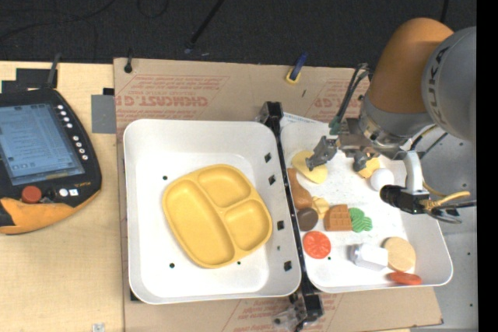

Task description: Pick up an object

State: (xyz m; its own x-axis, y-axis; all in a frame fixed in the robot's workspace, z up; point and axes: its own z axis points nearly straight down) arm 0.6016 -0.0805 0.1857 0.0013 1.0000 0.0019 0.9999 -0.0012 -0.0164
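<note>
The right bin [443, 264] holds a cluster of small toy foods: a pale yellow piece [310, 171] at the upper left, a brown block [338, 218], a green piece [360, 221], a red disc [317, 245], a dark round piece [308, 218], a tan disc [400, 253] and a white piece [381, 179]. No target is specified; the yellow piece lies nearest the tool. The gripper [340, 155] stands over the upper part of this bin with its fingers spread wide, one tip at the yellow piece, the other near the white piece. Nothing is seen between the fingers. Whether the left tip touches the yellow piece cannot be resolved from this slanted view. Step in hand: approach before the grasp. Next move: centre the open fingers on one item, descend to the bin floor, then close. The left bin [148, 167] carries a yellow divided plate [214, 214]. A control pendant [43, 159] lies on the bench, well apart.
</note>
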